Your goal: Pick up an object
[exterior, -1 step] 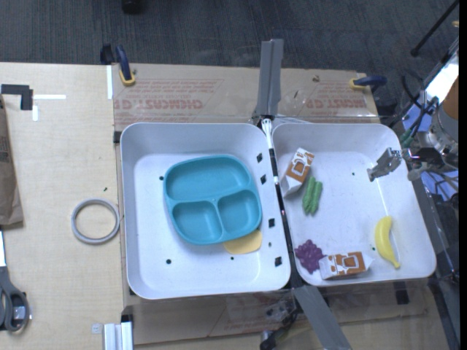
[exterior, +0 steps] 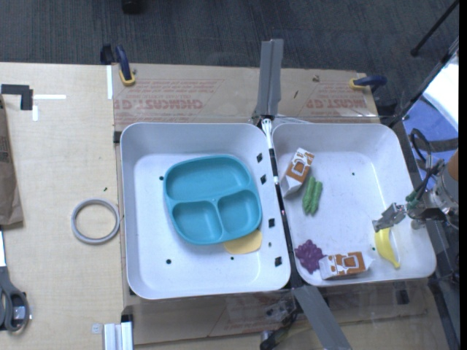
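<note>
Right bin (exterior: 408, 166): a shallow white tray, taken here as the landmark; it touches the left bin along a shared middle edge.
Tool (exterior: 385, 220): inside the right bin near its right wall, just above the banana's upper end — whether its fingers are spread or closed cannot be told, and nothing is seen between them.
Banana (exterior: 387, 247): yellow, lying in the right bin's near-right corner, just beside the tool.
Carton with orange print (exterior: 344, 265): on its side along the right bin's near wall, left of the banana.
Purple grapes (exterior: 309, 254): in the right bin's near-left corner, touching that carton's left end.
Second carton (exterior: 297, 171): in the right bin's left half, close to the shared edge.
Green pods (exterior: 312, 195): just right of the second carton, lying lengthwise.
Left bin (exterior: 146, 268): left of the right bin — it holds a blue divided plate (exterior: 212, 199) with a yellow piece (exterior: 245, 243) showing under its near edge.
Worktop (exterior: 51, 166): a grey ring (exterior: 95, 220) lies well left of both bins.
</note>
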